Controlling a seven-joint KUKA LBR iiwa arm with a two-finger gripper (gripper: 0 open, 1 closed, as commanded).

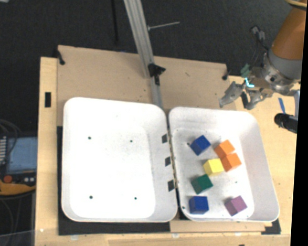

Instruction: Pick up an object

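Observation:
Several small cubes lie in the right bin (258,137): a blue cube (200,144), an orange block (228,154), a yellow cube (213,166), a green cube (202,183), a second blue cube (199,204) and a purple cube (235,205). My gripper (241,97) hangs above the bin's far edge, up and to the right of the cubes, well apart from them. Its two fingers (229,94) are spread open with nothing between them.
The left bin (109,159) sits beside the right one. A slanted metal pole (141,37) crosses the back of the bench down to the bins' junction. Cables and a device (14,162) lie off the bench at the left.

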